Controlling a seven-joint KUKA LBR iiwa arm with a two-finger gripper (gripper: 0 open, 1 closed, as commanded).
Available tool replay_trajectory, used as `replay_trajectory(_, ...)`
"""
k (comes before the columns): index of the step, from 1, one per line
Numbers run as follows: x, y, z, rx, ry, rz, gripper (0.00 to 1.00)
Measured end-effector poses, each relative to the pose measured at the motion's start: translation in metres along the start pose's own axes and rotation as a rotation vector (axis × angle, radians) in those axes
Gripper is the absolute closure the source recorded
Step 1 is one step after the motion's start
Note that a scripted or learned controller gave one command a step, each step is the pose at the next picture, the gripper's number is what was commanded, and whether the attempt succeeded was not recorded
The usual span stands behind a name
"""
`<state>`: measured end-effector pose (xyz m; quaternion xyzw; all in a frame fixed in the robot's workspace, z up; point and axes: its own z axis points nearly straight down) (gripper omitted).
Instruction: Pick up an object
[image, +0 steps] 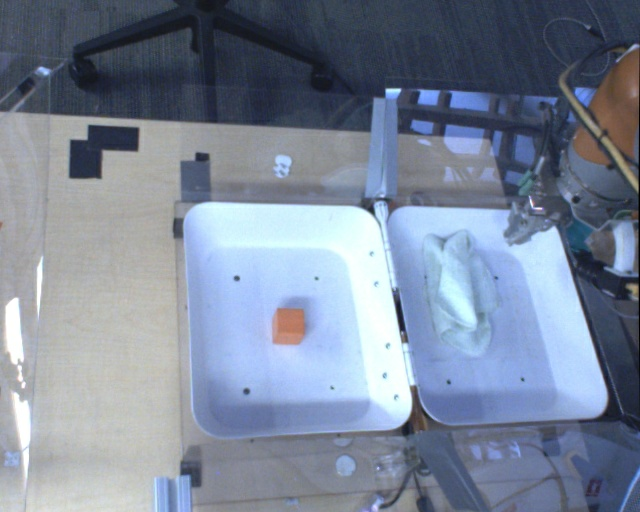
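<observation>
pincer (524, 226) up at right bin's (580, 400) far edge, can't tell its state | should drop straight onto the crumpled cloth (460, 290) | orange cube (289, 326) sits left

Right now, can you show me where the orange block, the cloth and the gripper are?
orange block (289, 326), camera view, middle of its top face.
cloth (459, 290), camera view, middle of the crumpled heap.
gripper (524, 222), camera view, at its tip.

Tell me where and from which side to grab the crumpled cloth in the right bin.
Grip the cloth at its bunched lower half, where the folds pile up thickest, coming straight down from above. It lies limp and elongated along the right bin, so closing across its narrow width over a raised fold probably catches the most fabric. The gripper sits near the bin's upper right corner.
</observation>
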<state>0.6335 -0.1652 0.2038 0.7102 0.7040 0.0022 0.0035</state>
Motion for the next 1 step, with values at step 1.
replay_trajectory(1,-0.0092,-0.0121,0.0025,0.006,0.001,0.184,1.00)
